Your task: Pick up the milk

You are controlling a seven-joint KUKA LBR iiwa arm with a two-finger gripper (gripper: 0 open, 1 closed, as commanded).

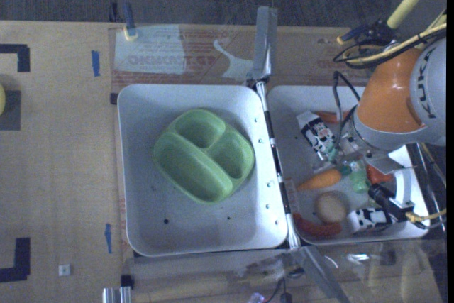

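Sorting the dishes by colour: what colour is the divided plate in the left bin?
Green, plain with no pattern: the divided plate shows clearly in the camera view.

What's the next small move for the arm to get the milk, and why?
Probably a short shift toward the milk at the right bin's upper left, then down. The gripper sits just right of the carton, above the carrot, with nothing visibly held, so it likely needs to centre over the carton first.
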